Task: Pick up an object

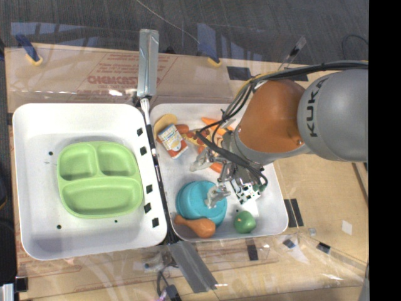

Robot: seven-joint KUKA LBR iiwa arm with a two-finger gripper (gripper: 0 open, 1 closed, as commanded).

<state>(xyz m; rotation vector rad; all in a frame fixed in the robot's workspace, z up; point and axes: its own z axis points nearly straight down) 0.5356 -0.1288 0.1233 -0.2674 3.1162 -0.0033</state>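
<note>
Bench (pixel 313 187) bears two white bins (pixel 31 187) side by side.

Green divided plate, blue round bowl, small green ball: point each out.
Green divided plastic plate (pixel 98 179): camera view, ridge between its compartments.
Blue round bowl (pixel 195 200): camera view, left inner side.
Small green ball (pixel 244 221): camera view, its top.

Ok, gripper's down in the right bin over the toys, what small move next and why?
Probably a short descent straight onto the blue bowl. The gripper sits at the bowl's right rim, and nothing shows held in it. The green ball and orange drumstick lie close by, so going straight down should avoid knocking them.
</note>
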